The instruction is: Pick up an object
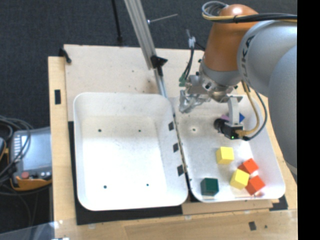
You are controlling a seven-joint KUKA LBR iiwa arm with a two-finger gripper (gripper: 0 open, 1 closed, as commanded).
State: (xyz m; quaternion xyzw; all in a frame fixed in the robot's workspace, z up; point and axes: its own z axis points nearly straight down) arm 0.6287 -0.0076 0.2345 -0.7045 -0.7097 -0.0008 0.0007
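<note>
Matt white plastic bins on pale wooden bench — glossy orange band

The arm hung over the right bin, which held two yellow blocks, two orange blocks and a green block; the left bin sat beside it on the desk.

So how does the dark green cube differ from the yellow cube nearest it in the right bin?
The dark green cube is dark and sits alone by the right white bin's near wall; the yellow cube is bright and sits against the orange blocks. The green one sits squarer to the view; the yellow one is turned. Both are small cubes of similar size.
</note>
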